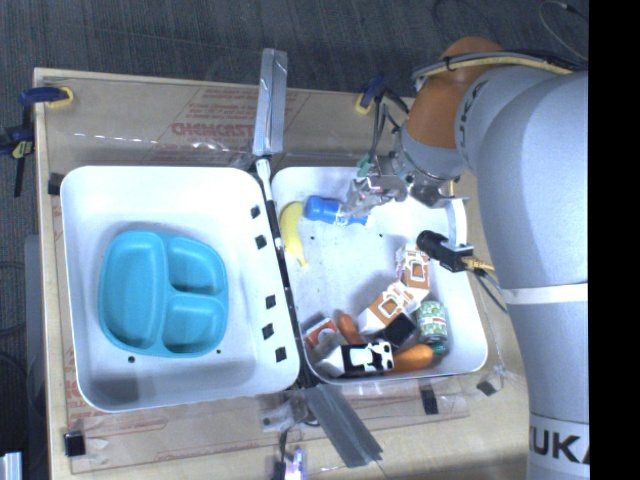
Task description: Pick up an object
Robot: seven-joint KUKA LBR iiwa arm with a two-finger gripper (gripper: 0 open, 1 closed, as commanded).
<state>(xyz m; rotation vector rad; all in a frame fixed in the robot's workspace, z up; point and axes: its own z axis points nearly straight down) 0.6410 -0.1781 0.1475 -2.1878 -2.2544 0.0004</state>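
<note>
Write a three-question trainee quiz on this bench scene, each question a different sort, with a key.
1. True or false: the blue tray lies in the left bin.
2. Which thing lies along the right bin's left wall? A) banana B) carrot C) can
3. Fill in: the hand is beside the blue ____.

Key: 1 true; 2 A; 3 cup.

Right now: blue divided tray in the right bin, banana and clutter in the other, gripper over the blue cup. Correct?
Not quite. The camera view shows the tray in the left bin; the banana, cup and gripper are in the right bin.
</note>
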